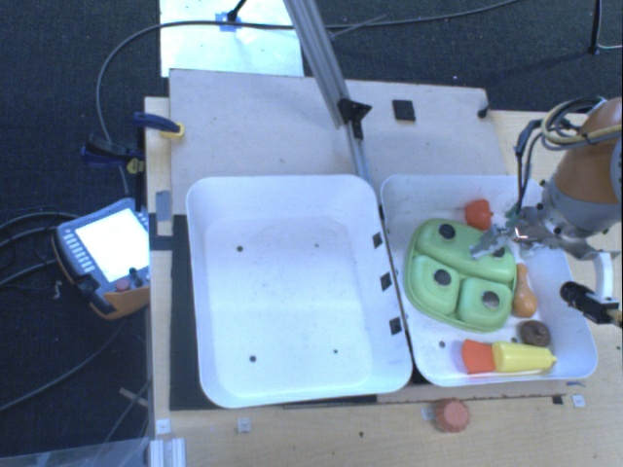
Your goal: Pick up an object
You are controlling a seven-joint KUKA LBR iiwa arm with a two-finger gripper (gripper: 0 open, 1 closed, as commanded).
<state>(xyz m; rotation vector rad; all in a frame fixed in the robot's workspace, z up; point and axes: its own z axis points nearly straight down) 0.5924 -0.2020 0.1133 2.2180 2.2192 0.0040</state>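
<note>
We see one worktop (292, 115) carrying two white bins: the left bin (292, 280) and the right bin (428, 195). One grey arm (584, 178) comes in at three o'clock. In the right bin we count one green tray (458, 275) with three dark-spotted hollows at centre, one yellow bottle (511, 358) with an orange cap at six o'clock, one tan piece (524, 298) at four o'clock, one small orange piece (477, 213) at twelve o'clock, and one brown ring (533, 334) at five o'clock. The gripper (492, 241) sits over the tray's upper right edge; we cannot tell its state.
</note>
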